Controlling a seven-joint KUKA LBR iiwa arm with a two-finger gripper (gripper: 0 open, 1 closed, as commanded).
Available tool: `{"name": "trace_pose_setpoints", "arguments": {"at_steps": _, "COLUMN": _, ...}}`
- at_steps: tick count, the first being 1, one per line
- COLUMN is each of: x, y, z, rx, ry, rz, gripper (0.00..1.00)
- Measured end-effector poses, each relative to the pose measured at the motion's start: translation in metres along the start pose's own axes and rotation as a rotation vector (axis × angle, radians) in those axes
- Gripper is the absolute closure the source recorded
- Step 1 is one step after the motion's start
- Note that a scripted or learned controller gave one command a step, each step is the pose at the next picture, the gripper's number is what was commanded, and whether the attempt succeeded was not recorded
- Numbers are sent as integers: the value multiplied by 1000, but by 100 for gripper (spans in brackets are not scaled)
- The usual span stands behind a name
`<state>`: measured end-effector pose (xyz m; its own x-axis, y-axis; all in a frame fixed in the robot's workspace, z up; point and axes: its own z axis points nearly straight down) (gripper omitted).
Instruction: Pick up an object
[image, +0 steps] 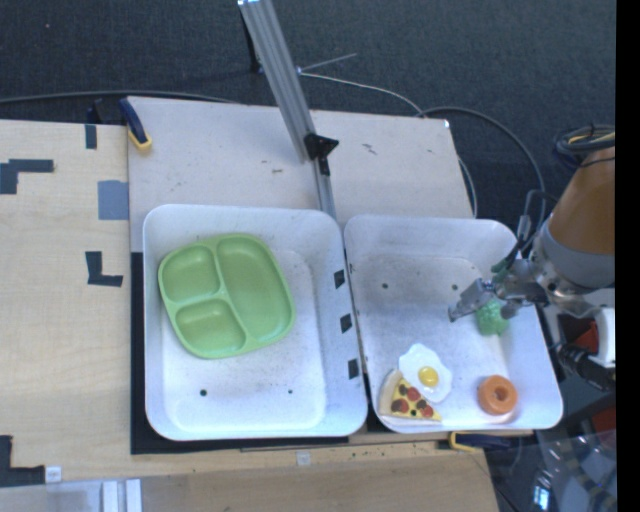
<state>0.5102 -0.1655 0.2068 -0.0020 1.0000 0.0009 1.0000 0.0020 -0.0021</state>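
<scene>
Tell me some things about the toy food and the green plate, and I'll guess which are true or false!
1. The green plate sits in the left bin. True.
2. The fried egg is on the green plate. False: it lies in the right bin, touching the pizza slice.
3. The claw is over the right bin, right beside a small green toy. True.
4. The orange donut is in the left bin. False: it is in the right bin, near the front corner.
</scene>
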Motion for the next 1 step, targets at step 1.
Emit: {"name": "trace_pose_setpoints", "arguments": {"at_steps": 1, "x": 0, "y": 0, "z": 0, "rx": -1, "ry": 0, "rz": 0, "gripper": 0}}
